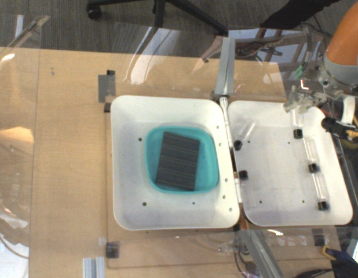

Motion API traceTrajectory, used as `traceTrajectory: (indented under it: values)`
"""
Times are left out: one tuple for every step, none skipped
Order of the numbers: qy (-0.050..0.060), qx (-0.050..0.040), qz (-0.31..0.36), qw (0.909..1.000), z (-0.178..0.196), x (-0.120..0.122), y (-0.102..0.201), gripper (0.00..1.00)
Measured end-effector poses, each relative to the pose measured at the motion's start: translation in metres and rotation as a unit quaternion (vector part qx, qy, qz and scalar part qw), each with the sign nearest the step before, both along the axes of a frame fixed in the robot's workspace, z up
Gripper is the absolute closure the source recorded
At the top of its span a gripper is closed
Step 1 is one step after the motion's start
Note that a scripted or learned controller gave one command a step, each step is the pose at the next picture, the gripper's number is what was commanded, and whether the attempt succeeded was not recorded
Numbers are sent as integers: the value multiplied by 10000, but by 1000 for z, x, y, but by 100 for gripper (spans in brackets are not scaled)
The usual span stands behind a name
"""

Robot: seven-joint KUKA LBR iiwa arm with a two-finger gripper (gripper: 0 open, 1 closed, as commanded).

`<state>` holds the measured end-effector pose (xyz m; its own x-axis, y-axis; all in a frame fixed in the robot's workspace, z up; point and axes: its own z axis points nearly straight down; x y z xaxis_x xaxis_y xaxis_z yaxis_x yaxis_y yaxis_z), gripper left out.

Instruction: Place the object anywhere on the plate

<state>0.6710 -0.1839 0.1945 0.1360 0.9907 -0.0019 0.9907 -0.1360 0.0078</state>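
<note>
A dark grey ribbed rectangular object [178, 160] lies flat on the teal plate [209, 172], which sits in the middle of the left bin [127, 155]. The object is slightly tilted and lies wholly within the plate's rim. My gripper [300, 97] is far to the right, over the back edge of the right bin [271, 190], under the orange band of the arm [347, 33]. Nothing shows beneath the gripper or near its tip.
A clear rod with black clips [311, 155] runs along the right side of the right bin. Two small black fittings [237, 145] sit by the divider between the bins. A metal post [225, 62] stands behind the bins. Cables hang at the far right.
</note>
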Motion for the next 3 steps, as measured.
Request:
traceTrajectory:
  values:
    - [15, 11, 629, 9980, -16, -54, 70, 100]
    - [12, 10, 1495, 9888, -9, -76, 160, 100]
    - [4, 4, 2590, 9659, -8, -72, 240, 100]
